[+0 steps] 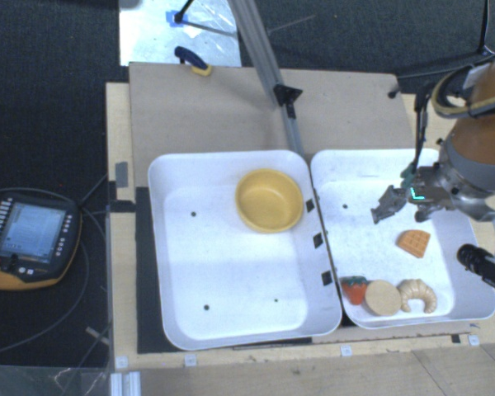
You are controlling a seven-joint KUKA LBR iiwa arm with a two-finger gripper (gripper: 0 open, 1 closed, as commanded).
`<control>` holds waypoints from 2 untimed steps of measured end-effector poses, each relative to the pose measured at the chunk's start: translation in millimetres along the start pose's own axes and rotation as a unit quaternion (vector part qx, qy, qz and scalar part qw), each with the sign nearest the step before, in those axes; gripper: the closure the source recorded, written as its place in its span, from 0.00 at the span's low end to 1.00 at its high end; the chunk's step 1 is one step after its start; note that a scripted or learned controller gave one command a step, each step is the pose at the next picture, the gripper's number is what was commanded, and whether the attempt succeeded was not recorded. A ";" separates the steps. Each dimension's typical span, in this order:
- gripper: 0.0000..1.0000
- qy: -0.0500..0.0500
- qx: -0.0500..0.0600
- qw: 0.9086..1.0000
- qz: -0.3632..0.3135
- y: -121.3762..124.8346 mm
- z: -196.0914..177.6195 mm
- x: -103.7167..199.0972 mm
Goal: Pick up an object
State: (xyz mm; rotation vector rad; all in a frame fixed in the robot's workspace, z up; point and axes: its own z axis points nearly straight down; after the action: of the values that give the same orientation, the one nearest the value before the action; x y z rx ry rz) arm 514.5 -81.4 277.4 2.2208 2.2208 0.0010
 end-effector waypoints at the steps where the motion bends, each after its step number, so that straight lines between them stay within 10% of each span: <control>1: 0.00 0.000 0.000 1.000 0.000 0.0 0.0 0.0; 2: 0.00 0.000 0.002 1.000 0.000 -5.6 44.9 5.5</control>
State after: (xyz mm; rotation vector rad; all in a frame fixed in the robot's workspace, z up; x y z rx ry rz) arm 508.9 -75.9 232.4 2.2223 2.2232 -0.0026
